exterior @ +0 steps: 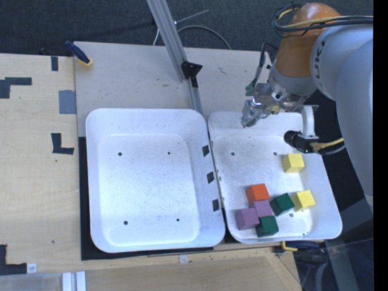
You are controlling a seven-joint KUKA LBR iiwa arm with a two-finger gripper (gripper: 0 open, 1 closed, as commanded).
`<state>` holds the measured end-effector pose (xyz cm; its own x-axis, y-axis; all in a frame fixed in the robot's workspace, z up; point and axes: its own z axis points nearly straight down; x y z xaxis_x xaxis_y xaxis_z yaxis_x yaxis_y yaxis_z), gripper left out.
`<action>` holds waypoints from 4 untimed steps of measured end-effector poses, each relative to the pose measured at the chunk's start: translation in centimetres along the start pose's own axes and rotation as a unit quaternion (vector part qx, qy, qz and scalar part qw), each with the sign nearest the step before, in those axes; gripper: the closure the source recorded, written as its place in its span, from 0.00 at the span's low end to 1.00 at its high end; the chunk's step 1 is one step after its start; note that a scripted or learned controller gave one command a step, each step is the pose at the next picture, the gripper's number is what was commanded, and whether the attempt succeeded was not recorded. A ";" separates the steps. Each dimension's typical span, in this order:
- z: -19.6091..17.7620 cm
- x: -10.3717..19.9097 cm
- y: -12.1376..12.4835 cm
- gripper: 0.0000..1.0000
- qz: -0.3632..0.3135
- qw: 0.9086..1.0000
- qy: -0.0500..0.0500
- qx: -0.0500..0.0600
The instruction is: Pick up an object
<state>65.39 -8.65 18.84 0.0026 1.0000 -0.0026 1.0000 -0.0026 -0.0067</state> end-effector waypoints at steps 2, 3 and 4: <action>-2.4 9.2 1.1 1.00 -0.004 1.000 0.002 -0.004; -0.2 12.1 2.1 1.00 -0.003 1.000 0.001 -0.002; -0.4 11.9 2.1 0.00 -0.002 1.000 0.001 -0.003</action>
<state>67.50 3.24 19.17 -0.0022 1.0000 -0.0013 1.0000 0.0022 -0.0014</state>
